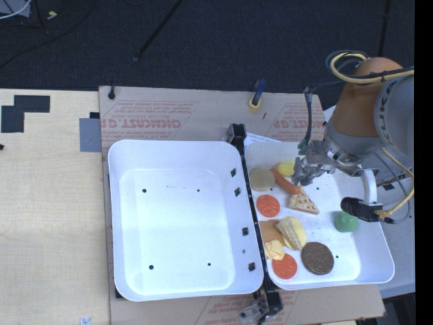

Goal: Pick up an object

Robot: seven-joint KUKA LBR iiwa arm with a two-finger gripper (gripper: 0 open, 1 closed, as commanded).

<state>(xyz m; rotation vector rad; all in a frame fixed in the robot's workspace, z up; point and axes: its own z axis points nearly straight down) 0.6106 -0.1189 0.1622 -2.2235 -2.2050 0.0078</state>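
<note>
Nothing is lifted yet. The pincer (302,175) hangs low in the right bin (379,266), just above the orange carrot (285,181); whether it is closed, I cannot tell.

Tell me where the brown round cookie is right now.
The brown round cookie lies in the right bin, near its front edge, just right of a red disc and below the yellow wedge.
</note>
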